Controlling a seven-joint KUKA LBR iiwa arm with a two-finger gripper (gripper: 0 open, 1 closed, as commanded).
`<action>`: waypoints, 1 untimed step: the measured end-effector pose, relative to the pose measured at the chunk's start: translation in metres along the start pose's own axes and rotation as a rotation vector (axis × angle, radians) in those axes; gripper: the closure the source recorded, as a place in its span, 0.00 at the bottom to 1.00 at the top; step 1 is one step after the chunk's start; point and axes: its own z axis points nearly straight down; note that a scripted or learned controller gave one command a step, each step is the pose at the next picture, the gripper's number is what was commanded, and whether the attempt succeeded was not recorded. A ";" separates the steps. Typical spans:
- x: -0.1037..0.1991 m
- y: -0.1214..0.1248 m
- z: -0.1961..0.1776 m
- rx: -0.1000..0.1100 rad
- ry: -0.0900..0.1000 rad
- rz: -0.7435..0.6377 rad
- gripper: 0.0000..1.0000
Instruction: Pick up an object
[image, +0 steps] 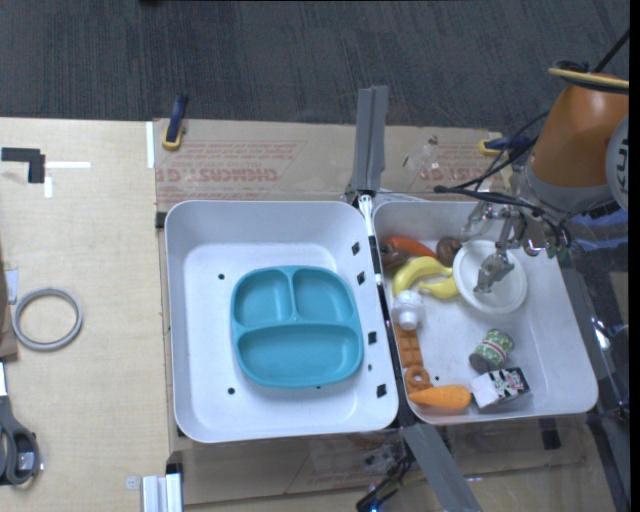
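While the arm (585, 125) reaches in from the right, the scene reads so:
Pincer: the pincer (492, 272) hangs over the right bin (560, 385), above a small white bowl (488, 276); whether it is wide or narrow I cannot tell, and nothing shows between its tips
Bowl: upper middle of the right bin, just right of the banana (424, 278)
Banana: yellow, near the bin's left wall, with an orange piece (408, 245) and a dark lump (447, 248) just above it
Lower right bin: a green-and-white can (492, 348), a black-and-white box (499, 387), a carrot (440, 398) at the front left
Left bin (195, 300): holds a blue divided plate (296, 326)
Counter (75, 400): a tape ring (46, 317) lies left of the bins
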 end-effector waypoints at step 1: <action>0.015 0.067 0.020 0.000 -0.005 -0.290 0.00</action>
